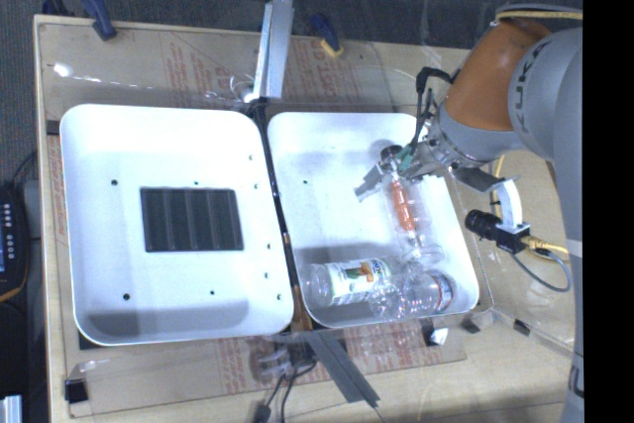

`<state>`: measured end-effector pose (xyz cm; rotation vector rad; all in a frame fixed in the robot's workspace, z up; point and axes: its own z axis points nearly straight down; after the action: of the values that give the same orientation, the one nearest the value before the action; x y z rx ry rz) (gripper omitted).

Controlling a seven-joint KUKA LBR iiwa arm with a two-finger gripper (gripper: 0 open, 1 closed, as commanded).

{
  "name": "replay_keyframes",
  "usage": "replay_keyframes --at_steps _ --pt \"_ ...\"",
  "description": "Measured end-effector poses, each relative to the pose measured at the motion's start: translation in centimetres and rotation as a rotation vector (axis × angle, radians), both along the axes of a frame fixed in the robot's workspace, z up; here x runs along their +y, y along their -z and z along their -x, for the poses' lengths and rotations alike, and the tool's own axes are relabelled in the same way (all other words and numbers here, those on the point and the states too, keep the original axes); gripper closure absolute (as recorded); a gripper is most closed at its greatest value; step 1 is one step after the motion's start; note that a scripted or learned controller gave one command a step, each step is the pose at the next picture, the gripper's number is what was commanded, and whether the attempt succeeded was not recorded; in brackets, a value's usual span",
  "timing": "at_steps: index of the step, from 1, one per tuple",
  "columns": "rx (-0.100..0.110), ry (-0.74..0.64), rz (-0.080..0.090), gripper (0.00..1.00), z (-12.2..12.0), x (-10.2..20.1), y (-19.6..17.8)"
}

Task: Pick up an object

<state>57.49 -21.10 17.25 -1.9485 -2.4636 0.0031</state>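
Claw [388, 169] tips blurred, over clear tube [404, 209], grip unclear

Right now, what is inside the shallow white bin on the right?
The right white bin holds two clear plastic bottles: one with an orange label under the gripper, and one with a white label along the near wall. The gripper covers the first bottle's top end.

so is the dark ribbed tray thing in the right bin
No, the dark ribbed tray lies flat in the left bin, while the right bin holds clear plastic bottles.
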Motion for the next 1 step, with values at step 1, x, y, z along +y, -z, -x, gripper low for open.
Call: replay_keyframes --at_steps 1 --pt "-0.003 -0.033 0.0 0.0 -1.24 -0.01 0.0"
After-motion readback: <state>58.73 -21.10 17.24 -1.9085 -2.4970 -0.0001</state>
